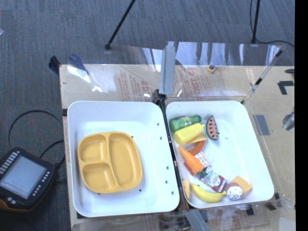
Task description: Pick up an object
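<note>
A pendant (21, 179) is lying on the floor at far left. The left bin (115, 107) is holding a yellow tray (109, 161). The right bin (236, 143) is holding a green bottle (185, 122), a yellow bottle (188, 133), a carrot (191, 160), a banana (208, 194), a watermelon slice (211, 127) and a ball (234, 192). My gripper (288, 119) is hanging at the right edge, outside that bin, well apart from them; I cannot tell whether it is clenched or released

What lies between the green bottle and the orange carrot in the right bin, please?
The yellow bottle lies between the green bottle and the carrot, in the camera view.
</note>
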Controlling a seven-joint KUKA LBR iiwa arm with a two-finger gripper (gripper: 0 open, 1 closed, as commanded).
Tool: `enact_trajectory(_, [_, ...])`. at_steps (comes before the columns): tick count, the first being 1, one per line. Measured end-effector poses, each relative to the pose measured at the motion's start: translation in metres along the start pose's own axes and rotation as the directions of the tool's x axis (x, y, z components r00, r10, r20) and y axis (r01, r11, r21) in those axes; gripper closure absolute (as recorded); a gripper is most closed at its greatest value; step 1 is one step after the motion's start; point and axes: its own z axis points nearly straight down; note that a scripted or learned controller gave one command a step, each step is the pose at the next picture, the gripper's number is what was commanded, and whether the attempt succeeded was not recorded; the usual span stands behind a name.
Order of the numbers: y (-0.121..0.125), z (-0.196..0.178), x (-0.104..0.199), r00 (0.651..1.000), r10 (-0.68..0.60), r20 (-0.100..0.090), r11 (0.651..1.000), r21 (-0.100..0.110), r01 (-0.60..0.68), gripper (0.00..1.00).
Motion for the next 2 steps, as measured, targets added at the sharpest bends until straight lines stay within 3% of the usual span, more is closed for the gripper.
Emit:
enact_trajectory(1, [0.013,-0.029,0.034,0.957,-0.290,0.010,0.957,0.000,0.290,1.00])
enact_trajectory(2, [0.058,0.017,0.066,0.980,-0.197,0.000,0.980,0.000,0.197,1.00])
